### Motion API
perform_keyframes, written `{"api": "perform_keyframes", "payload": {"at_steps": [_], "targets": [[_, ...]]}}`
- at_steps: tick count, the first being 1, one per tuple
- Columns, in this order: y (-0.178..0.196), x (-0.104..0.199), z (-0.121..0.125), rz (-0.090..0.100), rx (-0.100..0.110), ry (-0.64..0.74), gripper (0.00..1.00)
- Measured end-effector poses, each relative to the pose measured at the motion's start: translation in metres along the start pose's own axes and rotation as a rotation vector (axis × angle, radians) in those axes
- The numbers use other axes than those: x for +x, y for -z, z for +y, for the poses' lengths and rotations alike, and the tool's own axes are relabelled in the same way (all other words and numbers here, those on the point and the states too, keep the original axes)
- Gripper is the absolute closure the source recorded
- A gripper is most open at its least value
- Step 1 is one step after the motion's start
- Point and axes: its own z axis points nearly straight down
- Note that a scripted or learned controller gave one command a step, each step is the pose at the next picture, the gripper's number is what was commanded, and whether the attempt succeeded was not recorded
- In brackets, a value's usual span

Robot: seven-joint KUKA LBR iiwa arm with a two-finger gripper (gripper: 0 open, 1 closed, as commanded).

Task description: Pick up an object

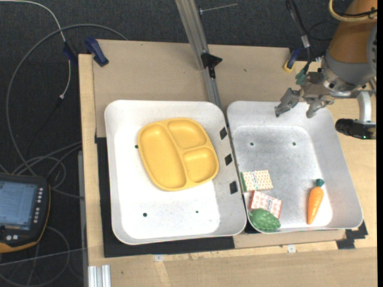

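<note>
Camera view: gripper (300,106) hangs spread and empty over the far edge of the right bin (335,142)
Its two fingers stand apart with nothing between them; the arm (353,37) is cut off at the top right corner. Well apart, at the bin's near edge, lie a carrot (315,202), a patterned packet (257,180), a red-and-white packet (266,203) and a green lump (265,220) too blurred to identify. A yellow divided tray (178,153) sits in the left bin (119,160)
</note>
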Motion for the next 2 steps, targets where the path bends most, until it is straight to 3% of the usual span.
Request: {"api": "perform_keyframes", "payload": {"at_steps": [1, 2], "targets": [[0.0, 0.0, 0.0, 0.0, 0.0, 0.0, 0.0], [-0.061, 0.0, -0.008, 0.001, 0.007, -0.001, 0.0]]}}
